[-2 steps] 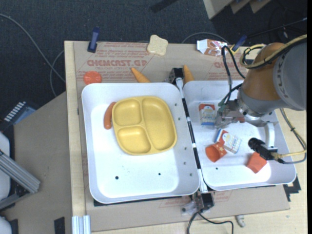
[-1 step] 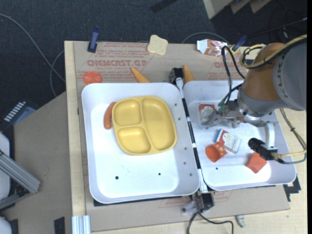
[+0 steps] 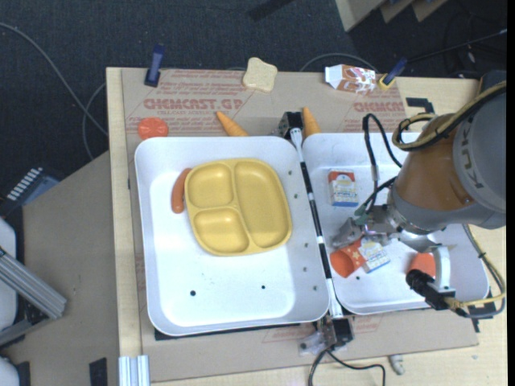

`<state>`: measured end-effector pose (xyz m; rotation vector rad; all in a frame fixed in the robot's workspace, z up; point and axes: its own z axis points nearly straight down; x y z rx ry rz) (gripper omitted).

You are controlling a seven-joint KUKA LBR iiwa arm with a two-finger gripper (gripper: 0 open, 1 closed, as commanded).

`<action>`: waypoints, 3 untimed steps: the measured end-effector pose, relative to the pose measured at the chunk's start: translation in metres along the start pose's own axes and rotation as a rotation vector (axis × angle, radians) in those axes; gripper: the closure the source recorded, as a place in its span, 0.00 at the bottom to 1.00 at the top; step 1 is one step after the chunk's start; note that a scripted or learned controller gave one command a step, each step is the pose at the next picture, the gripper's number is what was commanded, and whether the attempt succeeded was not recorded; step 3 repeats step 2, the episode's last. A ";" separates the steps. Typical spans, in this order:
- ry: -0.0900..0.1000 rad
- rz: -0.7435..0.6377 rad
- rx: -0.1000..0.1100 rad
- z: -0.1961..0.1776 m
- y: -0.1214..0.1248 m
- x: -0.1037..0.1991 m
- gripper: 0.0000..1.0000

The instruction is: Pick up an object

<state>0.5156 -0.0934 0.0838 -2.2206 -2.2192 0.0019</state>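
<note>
My gripper (image 3: 356, 232) hangs low in the right bin (image 3: 475, 284), near that bin's left wall. It sits directly over a red-orange object (image 3: 344, 262) and a small white packet (image 3: 375, 255), which lie side by side. A small white carton with a blue and red label (image 3: 344, 188) lies further back in the same bin. An orange piece (image 3: 423, 263) lies to the right, under the arm's wrist. In the left bin (image 3: 225, 304) are a yellow divided plate (image 3: 238, 206) and a red sausage (image 3: 178, 191) at its left side.
On the cardboard behind the bins lie a slice of bread (image 3: 259, 73), a carrot (image 3: 232, 124), a second orange piece (image 3: 310, 121), an orange disc (image 3: 150, 127), a blue item (image 3: 154, 65) and a small carton (image 3: 352, 77). Black cables (image 3: 372, 147) loop over the right bin.
</note>
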 end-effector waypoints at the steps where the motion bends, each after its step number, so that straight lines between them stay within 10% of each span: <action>1: -0.002 0.001 -0.003 -0.010 0.001 0.000 1.00; 2: 0.000 -0.002 -0.004 -0.102 0.038 0.050 1.00; 3: 0.000 -0.002 -0.004 -0.102 0.038 0.050 1.00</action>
